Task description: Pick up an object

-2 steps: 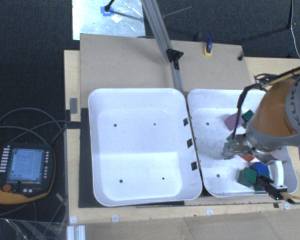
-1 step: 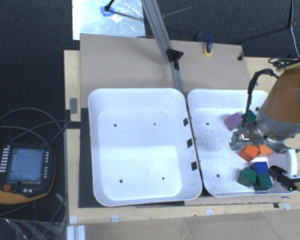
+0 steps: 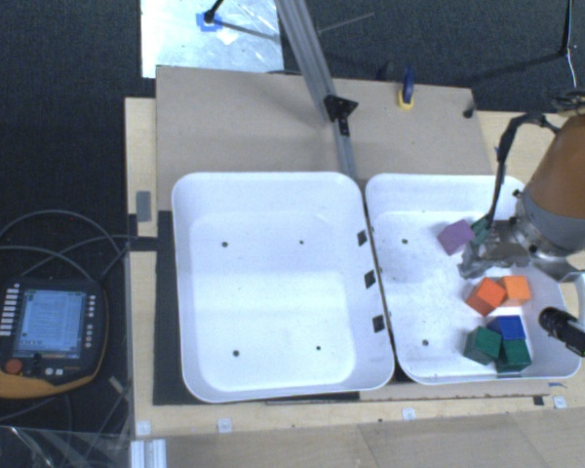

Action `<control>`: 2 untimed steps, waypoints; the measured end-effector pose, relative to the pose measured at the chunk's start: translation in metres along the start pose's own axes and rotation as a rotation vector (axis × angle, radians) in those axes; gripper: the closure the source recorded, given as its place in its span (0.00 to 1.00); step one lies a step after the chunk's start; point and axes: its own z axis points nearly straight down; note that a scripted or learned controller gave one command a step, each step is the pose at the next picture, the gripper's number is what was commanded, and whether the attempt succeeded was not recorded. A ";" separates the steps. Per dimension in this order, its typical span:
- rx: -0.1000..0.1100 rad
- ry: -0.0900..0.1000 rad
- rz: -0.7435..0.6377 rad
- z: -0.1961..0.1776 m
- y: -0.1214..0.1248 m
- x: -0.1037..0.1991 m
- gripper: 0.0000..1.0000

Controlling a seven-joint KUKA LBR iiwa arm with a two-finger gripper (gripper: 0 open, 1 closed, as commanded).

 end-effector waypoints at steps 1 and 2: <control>-0.001 0.000 0.000 -0.054 0.003 0.000 1.00; 0.004 0.001 -0.004 -0.051 0.038 0.043 1.00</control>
